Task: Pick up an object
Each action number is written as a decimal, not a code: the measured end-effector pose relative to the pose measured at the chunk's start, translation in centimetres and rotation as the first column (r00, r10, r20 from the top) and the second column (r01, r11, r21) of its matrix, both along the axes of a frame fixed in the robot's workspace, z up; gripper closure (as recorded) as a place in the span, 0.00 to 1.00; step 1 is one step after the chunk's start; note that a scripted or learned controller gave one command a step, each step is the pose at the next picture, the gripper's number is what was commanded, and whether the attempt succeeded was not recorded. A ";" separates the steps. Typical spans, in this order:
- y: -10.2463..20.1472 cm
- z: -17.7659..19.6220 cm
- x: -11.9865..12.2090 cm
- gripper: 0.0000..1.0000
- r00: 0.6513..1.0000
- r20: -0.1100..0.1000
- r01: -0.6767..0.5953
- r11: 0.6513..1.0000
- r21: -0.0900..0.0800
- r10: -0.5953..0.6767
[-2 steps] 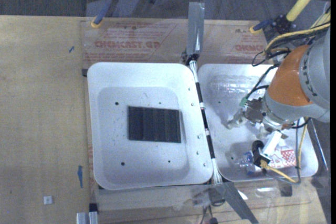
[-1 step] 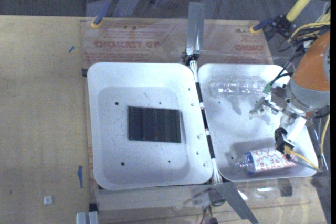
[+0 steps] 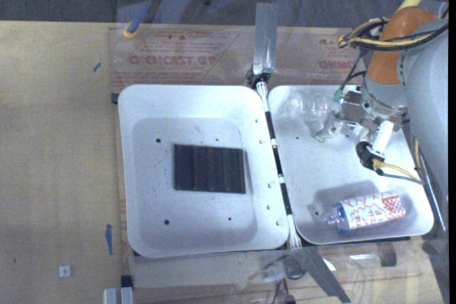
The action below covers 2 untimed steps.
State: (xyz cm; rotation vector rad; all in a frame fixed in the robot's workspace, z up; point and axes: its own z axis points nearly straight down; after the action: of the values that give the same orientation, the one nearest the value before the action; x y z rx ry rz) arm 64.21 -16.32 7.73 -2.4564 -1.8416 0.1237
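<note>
In the right bin [image 3: 313,185] a plastic bottle [image 3: 367,212] with a red and white label lies on its side near the front right corner. A crumpled clear plastic piece [image 3: 303,109] rests at the bin's back left. My gripper [image 3: 330,130] hangs low over the back of the right bin, right beside the clear plastic and touching or nearly touching its right edge. The bottle lies well in front of the gripper. A dark ribbed rectangular slab [image 3: 210,168] lies flat in the middle of the left bin [image 3: 142,117].
The grey arm with its orange band [image 3: 395,39] comes in over the right bin's back right corner, trailing cables [image 3: 388,167]. A metal divider post [image 3: 263,46] stands behind the seam between the bins. Transparent panels rise behind both bins.
</note>
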 end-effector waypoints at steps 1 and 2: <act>-3.2 5.7 -2.2 0.00 0.995 0.091 0.030 1.000 -0.004 -0.029; -2.9 6.8 -1.9 1.00 0.995 0.096 0.026 1.000 -0.006 -0.025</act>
State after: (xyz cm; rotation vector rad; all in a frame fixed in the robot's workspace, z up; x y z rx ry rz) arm 62.27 -19.27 14.50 -2.5322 -1.8483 0.0118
